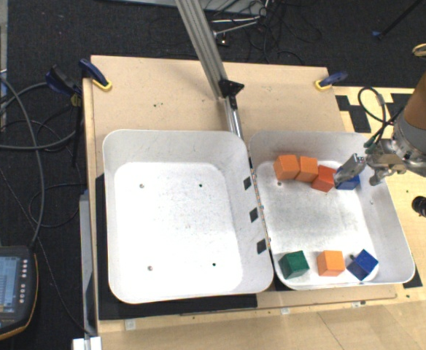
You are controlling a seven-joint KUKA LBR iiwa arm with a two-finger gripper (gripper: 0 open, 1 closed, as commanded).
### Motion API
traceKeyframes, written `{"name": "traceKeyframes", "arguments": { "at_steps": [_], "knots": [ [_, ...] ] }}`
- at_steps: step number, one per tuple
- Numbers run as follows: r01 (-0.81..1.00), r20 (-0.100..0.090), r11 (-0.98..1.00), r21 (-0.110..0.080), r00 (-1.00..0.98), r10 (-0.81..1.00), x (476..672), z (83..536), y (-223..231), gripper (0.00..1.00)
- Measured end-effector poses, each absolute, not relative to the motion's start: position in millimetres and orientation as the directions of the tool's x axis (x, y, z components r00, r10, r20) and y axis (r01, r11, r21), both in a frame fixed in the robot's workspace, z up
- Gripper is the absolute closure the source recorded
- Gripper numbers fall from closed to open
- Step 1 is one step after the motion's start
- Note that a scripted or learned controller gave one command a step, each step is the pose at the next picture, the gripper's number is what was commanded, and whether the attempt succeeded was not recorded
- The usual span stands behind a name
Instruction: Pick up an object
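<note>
Gripper: the gripper (pixel 355 168) is down in the far right part of the right bin (pixel 388 232), reaching in from the right.
Fingers: spread apart, one grey finger angling toward the red block (pixel 323 179); nothing sits between them that I can make out.
Target area: a blue block (pixel 348 183) lies just under and beside the fingertips, touching or nearly touching the red block.
Cluster: two orange blocks (pixel 297 168) sit side by side just left of the red one, all packed in a row along the far side.
Other candidates: a green cube (pixel 295 263), an orange cube (pixel 331 262) and a blue cube (pixel 362 263) line the near edge of the same bin, well apart from the gripper.
Left bin: the left bin (pixel 125 195) holds no blocks.
Risk one: the red and blue blocks crowd each other, so a closing finger may land on top of one rather than beside it.
Risk two: a closing finger could shove the red block into the orange pair and scatter the row.
Risk three: a grip on a corner only, and the block may slip out on the lift.
Risk four: the bin wall is near on the right, so the outer finger could catch it.
</note>
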State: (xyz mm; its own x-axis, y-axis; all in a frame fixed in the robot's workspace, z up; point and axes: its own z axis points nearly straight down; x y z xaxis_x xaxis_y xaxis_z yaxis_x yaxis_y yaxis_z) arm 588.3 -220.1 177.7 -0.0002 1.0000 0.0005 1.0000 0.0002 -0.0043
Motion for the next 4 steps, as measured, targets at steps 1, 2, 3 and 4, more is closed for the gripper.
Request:
{"name": "traceKeyframes", "arguments": {
  "at_steps": [1, 2, 3, 4],
  "knots": [
    [1.000, 0.001, 0.002, -0.005, -0.002, 1.000, 596.7, 121, -222, 0.00],
    [1.000, 0.000, 0.001, -0.003, -0.001, 1.000, 596.6, 94, -221, 0.00],
    [1.000, -0.002, 0.002, 0.002, -0.002, 1.000, 597.8, 106, -222, 1.00],
    [1.000, -0.002, 0.000, 0.006, 0.000, 1.000, 593.3, 150, -221, 1.00]
  ]
}}
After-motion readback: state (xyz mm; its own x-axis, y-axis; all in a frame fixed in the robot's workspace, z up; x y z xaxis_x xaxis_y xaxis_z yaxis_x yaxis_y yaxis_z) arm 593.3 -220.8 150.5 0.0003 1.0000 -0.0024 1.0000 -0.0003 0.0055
